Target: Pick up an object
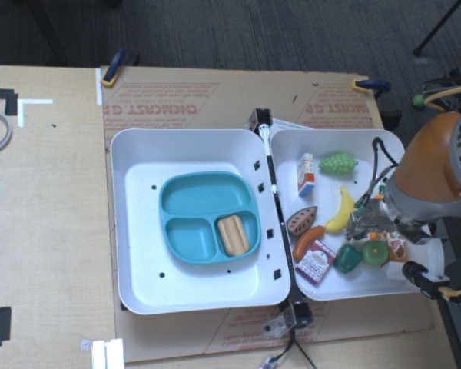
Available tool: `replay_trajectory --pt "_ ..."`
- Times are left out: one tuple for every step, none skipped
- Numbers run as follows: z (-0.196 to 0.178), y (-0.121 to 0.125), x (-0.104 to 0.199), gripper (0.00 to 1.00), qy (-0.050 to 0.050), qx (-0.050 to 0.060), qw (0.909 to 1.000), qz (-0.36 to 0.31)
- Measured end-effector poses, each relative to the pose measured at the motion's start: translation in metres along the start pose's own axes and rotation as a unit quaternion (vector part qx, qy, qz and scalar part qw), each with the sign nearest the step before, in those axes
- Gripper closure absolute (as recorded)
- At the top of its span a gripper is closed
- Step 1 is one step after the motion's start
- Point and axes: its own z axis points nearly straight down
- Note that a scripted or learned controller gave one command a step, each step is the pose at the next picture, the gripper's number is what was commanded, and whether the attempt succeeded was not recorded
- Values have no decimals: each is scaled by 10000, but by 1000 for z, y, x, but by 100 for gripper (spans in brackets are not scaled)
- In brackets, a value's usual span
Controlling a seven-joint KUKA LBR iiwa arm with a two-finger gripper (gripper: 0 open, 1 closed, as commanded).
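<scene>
Backdrop: dark grey carpet lies beyond the worktop (pixel 46 206), which we see as pale wood with a sheet of cardboard (pixel 184 102) under both bins.
Left bin (pixel 131 206): we find a teal divided plate (pixel 207 215) in it, with a bread roll (pixel 232 234) lying in the plate's lower right compartment.
Right bin (pixel 288 148): a clutter of toy food — a small milk carton (pixel 306 174) upright near the top, a green bunch of grapes (pixel 338 164) just beside it, a yellow banana (pixel 340 211) below, then a watermelon slice (pixel 301 220), an orange-red sausage (pixel 308 241) and a red box (pixel 316 265) along the bin's left side.
Arm (pixel 438 164): it reaches in from the right, its orange band above the bin's right edge.
Hand (pixel 363 227): low over the right bin, just right of the banana and above a green pepper (pixel 348 258) — we cannot tell how it is set, nor whether anything sits in it.
Nearby: an orange-and-green piece (pixel 375 252) lies just beside the pepper.
</scene>
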Motion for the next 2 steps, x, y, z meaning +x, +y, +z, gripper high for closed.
replay_trajectory --pt "0 0 0 0 1 2 10000 -2" --pt "11 51 47 0 6 18 10000 -29"
